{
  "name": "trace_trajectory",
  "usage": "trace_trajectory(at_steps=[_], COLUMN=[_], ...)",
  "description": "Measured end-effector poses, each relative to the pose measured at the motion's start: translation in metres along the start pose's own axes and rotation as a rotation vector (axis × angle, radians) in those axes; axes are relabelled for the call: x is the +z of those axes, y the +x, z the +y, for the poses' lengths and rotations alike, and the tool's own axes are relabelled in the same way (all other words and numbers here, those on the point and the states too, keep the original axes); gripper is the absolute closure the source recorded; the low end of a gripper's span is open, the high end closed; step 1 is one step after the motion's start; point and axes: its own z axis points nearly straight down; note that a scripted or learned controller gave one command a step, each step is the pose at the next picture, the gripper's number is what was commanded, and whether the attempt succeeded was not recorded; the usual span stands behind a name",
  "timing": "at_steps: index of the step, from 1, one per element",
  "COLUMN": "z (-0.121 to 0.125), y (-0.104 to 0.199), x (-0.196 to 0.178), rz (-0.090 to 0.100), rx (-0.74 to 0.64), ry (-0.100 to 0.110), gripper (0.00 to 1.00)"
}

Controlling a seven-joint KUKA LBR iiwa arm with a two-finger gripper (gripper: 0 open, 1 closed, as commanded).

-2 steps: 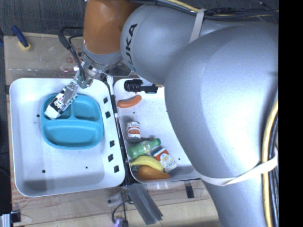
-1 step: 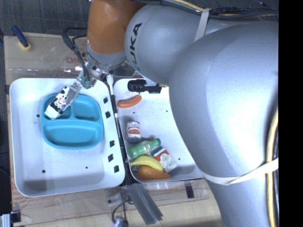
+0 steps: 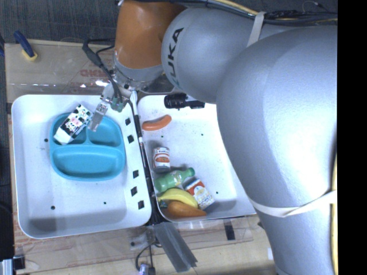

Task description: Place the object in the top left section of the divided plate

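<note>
A small carton with a black-and-white cow pattern lies on its side in the top left section of the blue divided plate, its left end resting on the plate's rim. The plate sits in the left white bin. My gripper hangs over the plate's upper middle, at the carton's right end and very close to it. Whether it touches the carton is unclear. The orange band and the grey arm rise behind it to the upper right.
The right bin holds a sausage, a small can, a green bottle, a banana, a second can and an orange piece. The bulky arm covers that bin's right side.
</note>
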Motion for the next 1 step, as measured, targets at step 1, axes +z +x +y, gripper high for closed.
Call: trace_trajectory(at_steps=[1], z=[-0.0310], y=[-0.0110], x=[0.0092], rz=[-0.001], rx=[-0.085], ry=[-0.001], gripper=[0.00])
